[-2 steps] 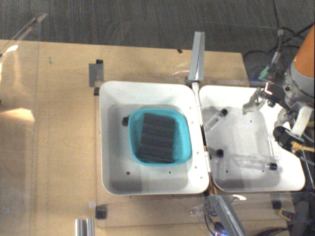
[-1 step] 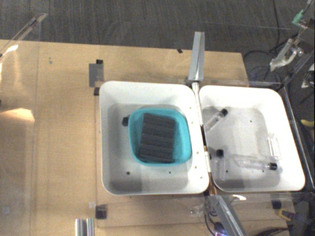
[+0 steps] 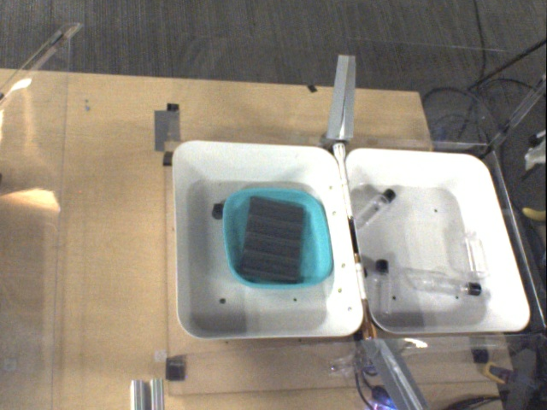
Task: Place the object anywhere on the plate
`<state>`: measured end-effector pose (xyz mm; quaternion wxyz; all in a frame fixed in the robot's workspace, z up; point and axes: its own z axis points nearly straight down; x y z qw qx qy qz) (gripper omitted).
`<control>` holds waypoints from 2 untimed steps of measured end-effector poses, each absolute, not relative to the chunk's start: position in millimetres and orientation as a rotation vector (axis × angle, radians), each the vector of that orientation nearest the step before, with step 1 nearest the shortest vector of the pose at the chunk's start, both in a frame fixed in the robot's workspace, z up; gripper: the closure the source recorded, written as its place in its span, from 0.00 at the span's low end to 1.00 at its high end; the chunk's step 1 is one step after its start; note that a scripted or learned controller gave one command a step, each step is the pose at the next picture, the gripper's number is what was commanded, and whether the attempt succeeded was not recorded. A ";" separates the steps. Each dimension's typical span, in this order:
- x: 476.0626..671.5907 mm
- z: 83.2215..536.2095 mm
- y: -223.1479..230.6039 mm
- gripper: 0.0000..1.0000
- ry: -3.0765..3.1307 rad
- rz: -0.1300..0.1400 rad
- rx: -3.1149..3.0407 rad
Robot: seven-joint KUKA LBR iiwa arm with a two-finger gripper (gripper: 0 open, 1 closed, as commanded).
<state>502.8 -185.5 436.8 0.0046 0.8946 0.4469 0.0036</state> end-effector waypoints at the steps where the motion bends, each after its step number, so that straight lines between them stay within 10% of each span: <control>1: 489.5 435.9 -197.7 0.00 1.267 0.010 2.864; 2: 489.4 435.9 -194.9 0.00 1.091 0.010 2.937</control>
